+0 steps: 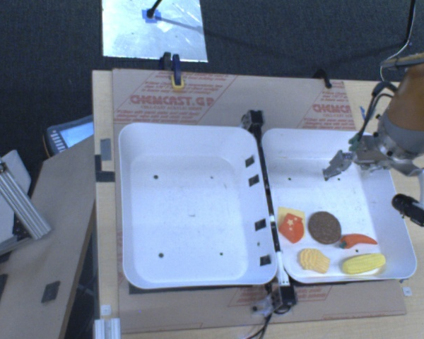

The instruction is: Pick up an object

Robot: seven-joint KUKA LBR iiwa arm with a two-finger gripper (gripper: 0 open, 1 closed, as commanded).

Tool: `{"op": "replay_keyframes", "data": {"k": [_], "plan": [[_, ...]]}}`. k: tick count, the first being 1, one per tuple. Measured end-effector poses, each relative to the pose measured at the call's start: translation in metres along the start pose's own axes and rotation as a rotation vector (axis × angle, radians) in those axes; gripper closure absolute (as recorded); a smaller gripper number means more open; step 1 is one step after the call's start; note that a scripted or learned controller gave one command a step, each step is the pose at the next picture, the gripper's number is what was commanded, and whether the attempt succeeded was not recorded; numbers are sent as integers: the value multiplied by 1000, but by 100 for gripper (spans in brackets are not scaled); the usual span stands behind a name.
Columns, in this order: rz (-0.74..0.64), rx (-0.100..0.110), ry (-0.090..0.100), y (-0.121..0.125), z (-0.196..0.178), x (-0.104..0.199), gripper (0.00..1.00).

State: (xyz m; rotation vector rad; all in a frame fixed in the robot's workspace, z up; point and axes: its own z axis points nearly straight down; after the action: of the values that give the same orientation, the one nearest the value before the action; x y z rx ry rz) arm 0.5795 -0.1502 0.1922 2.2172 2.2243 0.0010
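Observation:
Several toy foods lie in the near part of the right bin (pixel 304 154): a yellow and orange-red wedge (pixel 292 224), a brown round patty (pixel 324 227), a red chili (pixel 358 240), a yellow corn cob (pixel 363 263) and a yellow ridged piece (pixel 314 260). My gripper (pixel 337 166) hangs over the far middle of that bin, reaching in from the right. It is above and behind the patty, apart from every item, and nothing shows in it.
The left bin (pixel 191 210) sits beside the right one on a cardboard sheet (pixel 198 97). A yellow clamp (pixel 177 73) holds the sheet's far edge. A shiny plate (pixel 154 20) lies beyond. An aluminium rail (pixel 14 196) and a tablet (pixel 67 136) stand at the left.

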Motion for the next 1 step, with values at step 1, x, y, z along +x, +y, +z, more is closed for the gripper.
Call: {"op": "replay_keyframes", "data": {"k": [1], "plan": [[7, 1, -2, -13, 112, -56, 0]]}}
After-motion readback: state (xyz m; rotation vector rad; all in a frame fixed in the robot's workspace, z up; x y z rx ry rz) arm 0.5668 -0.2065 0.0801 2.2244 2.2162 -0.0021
